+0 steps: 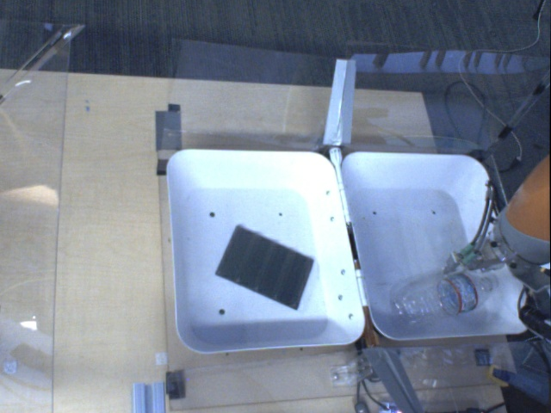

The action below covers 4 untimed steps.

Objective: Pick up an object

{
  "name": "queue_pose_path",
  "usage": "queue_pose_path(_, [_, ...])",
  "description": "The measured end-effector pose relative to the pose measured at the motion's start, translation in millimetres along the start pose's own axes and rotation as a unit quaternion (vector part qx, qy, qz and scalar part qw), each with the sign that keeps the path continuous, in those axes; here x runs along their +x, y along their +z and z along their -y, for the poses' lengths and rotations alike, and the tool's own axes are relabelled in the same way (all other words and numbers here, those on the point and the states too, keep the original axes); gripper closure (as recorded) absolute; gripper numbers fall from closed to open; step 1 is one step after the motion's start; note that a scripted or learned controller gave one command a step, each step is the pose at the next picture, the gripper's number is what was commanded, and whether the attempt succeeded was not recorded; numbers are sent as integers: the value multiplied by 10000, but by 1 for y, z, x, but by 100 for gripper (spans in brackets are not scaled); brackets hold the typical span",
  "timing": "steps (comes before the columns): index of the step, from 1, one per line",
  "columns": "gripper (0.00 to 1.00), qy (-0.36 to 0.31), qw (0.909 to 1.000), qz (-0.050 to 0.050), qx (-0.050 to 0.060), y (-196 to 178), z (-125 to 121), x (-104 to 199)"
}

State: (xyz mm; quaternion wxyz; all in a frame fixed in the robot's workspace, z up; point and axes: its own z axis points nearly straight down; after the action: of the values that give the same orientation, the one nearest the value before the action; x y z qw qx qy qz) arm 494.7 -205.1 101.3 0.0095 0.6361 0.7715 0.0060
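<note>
A dark grey flat rectangular pad [264, 266] lies tilted on the floor of the left bin [189, 231]. A clear plastic bottle with a blue label [435, 297] lies on its side in the near part of the right bin [405, 179]. My gripper [472, 260] comes in at the right bin's right edge, just above and right of the bottle's cap end. The arm's orange band [529, 205] sits above it at the frame's right side. The fingers are too small and cluttered to read.
A clear divider wall [337, 110] stands upright behind the seam between the two bins. Clear panels lean at the left of the wooden bench [86, 231]. Cables hang at the upper right.
</note>
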Motion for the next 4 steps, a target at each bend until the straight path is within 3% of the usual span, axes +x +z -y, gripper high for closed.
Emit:
queue_pose_path(1, [0,0,10000,0,1,0,0,0])
queue_pose_path(2, [0,-379,9993,6,38,11,2,10])
queue_pose_path(3, [0,-519,9986,-15,38,12,3,1])
queue_pose_path(4, [100,-521,9986,-1,1,0,0,1])
